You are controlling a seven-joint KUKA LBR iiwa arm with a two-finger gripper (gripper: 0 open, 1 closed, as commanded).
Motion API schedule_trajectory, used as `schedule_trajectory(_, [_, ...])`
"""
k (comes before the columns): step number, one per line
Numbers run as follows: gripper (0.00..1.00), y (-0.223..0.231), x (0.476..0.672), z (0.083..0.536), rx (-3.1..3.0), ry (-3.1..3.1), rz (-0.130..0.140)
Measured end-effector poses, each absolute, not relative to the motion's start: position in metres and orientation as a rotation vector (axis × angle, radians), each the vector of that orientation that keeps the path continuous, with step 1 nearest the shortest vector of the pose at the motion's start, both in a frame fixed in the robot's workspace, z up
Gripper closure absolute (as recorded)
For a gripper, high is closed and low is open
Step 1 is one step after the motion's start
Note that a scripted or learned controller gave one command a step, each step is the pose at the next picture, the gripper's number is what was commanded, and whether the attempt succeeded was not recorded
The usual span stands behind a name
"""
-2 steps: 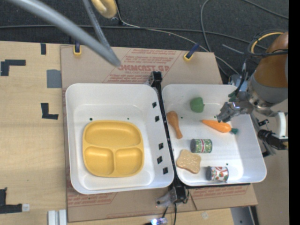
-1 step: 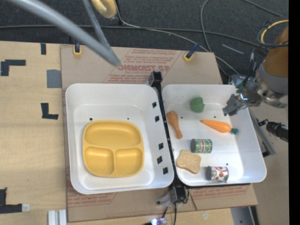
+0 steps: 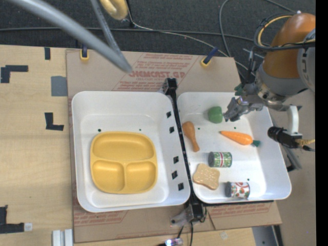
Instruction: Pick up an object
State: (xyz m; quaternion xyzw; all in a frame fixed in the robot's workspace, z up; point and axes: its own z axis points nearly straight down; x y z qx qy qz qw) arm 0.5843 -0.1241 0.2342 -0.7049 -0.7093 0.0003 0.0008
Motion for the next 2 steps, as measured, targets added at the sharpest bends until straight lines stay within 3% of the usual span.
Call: schedule_trajectory(2, [1.0,-0.022,0.591,0.223,-2.212,-2.227,0.002])
